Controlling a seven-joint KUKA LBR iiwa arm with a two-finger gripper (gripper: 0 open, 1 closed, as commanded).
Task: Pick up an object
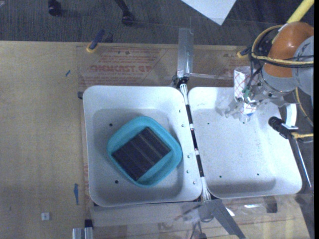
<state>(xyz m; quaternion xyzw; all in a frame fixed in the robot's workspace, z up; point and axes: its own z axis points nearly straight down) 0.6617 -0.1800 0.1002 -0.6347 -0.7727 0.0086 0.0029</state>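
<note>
At the left we see the left shallow white plastic bin (94, 133), and in it lies the task's likely object: a rounded-square turquoise plastic dish (172, 151) with a dark ribbed insert, resting flat near the bin's middle and turned at an angle. It sits untouched, with nothing near it. Moving right, past the divider where the two bins meet, the right shallow white plastic bin (239, 158) shows bare floor. Over its far right corner hangs the grey arm's two-finger gripper (244, 102), below the orange band (294, 39). We cannot tell the state of the claw; it is blurred. We judge the pick not yet done: the dish lies well apart from the gripper, so approach, grasp and lift all remain
</note>
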